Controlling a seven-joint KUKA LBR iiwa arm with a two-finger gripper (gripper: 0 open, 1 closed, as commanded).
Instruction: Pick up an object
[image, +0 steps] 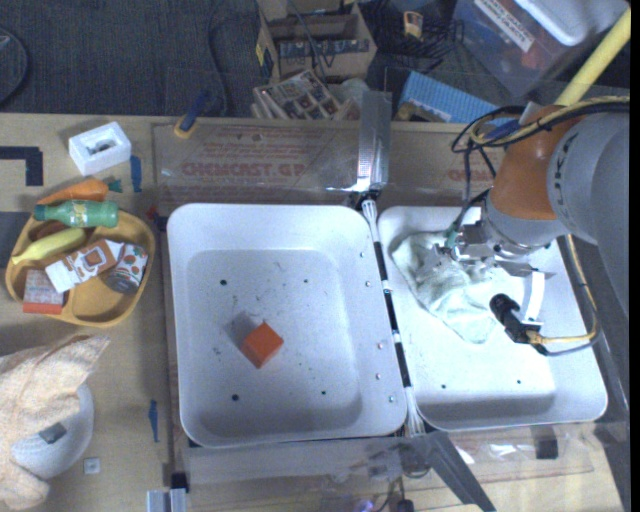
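Observation:
An orange cube (262, 344) lies on the floor of the left white bin (200, 240), a little left of its middle. A crumpled white and pale green cloth (448, 292) sits in the upper left part of the right white bin (500, 385). The grey arm with its orange band (525, 180) reaches in from the right. My gripper (458, 248) points down at the cloth's upper edge and touches or nearly touches it. Its tip is hidden against the cloth.
A black part with a yellow cable (510, 318) hangs just right of the cloth. Left of the bins, a wooden bowl (82, 300) holds toy food, with a beige cloth (45, 400) below it. A small white box (100, 146) sits at the back left.

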